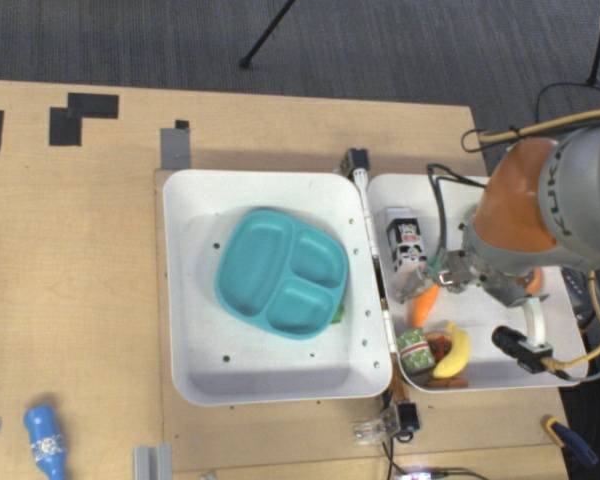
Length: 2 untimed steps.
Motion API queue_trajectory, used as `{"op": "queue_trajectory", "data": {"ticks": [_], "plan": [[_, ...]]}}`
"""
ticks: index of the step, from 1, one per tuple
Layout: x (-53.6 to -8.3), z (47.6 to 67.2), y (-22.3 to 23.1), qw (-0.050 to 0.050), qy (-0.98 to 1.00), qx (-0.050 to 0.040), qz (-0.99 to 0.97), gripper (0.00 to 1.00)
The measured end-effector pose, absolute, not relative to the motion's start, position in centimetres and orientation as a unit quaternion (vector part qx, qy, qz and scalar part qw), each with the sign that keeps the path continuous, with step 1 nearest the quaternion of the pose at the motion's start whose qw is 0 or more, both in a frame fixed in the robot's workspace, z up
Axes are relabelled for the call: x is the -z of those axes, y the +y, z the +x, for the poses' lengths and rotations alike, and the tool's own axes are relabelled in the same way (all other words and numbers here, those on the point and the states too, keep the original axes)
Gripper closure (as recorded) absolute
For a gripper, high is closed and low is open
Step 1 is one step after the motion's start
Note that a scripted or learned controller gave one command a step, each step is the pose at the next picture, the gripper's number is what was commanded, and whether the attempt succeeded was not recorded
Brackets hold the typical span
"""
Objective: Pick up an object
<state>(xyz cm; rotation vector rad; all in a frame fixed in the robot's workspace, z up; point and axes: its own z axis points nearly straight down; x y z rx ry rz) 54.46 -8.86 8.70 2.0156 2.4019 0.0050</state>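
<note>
The gripper (435, 276) hangs low over the right bin (500, 376), its fingers hard to make out against the clutter. An orange carrot (424, 306) lies just below the fingers, with a banana (454, 353) and a green carton (414, 349) farther below. Well to the fingers' left, a teal divided plate (283, 272) rests in the left bin (195, 298).

Two bins are set side by side on the bench (80, 298). In the left bin (195, 368) a divided plate (283, 273) is laid near the middle. In the right bin (480, 380) a carrot (425, 305) is placed left of centre; nearer, a banana (454, 353) is laid just right of a small carton (414, 352). A bottle (46, 440) is laid on the bench, near left.
</note>
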Motion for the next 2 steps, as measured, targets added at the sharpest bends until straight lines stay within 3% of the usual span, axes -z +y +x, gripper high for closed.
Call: {"op": "queue_trajectory", "data": {"ticks": [1, 2], "plan": [[-9.8, 54.7, -8.8, 0.005, 0.766, -0.0034, 0.642, 1.0], [-18.5, 52.2, -3.3, 0.001, 0.741, -0.0013, 0.672, 1.0]]}}
